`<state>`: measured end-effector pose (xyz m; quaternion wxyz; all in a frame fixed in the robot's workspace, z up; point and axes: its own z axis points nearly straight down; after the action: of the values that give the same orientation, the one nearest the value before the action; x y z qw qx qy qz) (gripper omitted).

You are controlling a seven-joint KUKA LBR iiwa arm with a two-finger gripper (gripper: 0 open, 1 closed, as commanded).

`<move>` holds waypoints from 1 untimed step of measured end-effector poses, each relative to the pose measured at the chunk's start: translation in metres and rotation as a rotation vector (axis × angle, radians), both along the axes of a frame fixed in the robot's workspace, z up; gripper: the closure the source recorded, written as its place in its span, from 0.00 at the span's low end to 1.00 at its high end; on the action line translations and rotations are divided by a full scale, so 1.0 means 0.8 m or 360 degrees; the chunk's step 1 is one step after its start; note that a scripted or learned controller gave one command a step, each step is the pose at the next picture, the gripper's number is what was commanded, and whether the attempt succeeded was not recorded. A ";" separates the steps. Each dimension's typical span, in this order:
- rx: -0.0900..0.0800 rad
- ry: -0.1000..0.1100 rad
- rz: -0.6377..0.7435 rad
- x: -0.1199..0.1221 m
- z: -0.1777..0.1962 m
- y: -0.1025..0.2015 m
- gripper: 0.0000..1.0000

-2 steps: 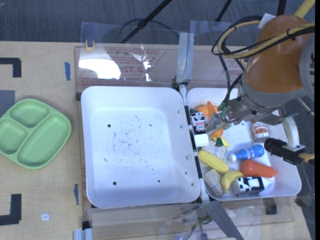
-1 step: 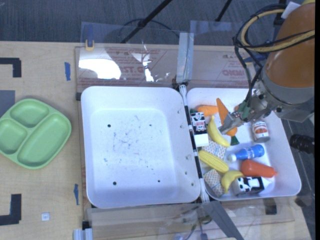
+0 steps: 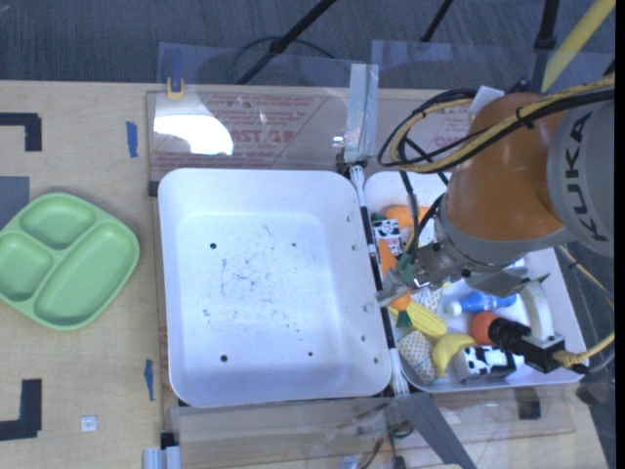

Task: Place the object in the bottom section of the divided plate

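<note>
one arm [image 3: 508, 174] hangs over toys [image 3: 430, 325] in right bin [image 3: 547, 374]

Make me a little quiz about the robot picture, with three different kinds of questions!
1. True or false: the green plate sits inside a bin.
2. Which bin holds the toys? A) left bin B) right bin
3. Fill in: the arm hangs over the ____ bin.

Key: 1 false, it lies on the bench left of the bins. 2 B. 3 right.
</note>
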<state>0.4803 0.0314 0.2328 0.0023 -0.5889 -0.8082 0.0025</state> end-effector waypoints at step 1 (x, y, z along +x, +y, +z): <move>0.0000 0.0005 -0.0300 0.017 -0.065 -0.040 1.00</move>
<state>0.4936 -0.0006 0.1807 0.0037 -0.6623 -0.7492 0.0033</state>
